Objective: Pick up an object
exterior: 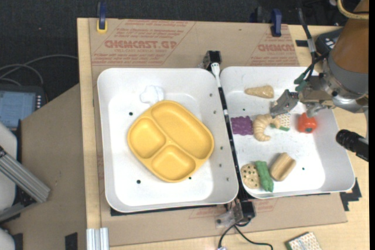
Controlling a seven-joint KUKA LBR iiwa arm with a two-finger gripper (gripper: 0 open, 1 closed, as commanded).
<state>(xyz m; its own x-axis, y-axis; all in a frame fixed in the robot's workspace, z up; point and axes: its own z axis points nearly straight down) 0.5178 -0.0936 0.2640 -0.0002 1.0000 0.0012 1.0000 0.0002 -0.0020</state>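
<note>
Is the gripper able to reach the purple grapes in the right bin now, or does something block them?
Probably yes. The purple grapes lie uncovered near the divider, with nothing on top. The gripper hovers to their right, above the croissant, which touches the grapes and may crowd one finger.

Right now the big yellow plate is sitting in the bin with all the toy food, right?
Not quite. The camera view shows the yellow plate in the left bin, beside a small white thing. The toy food, such as the purple grapes, lies in the right bin.
</note>
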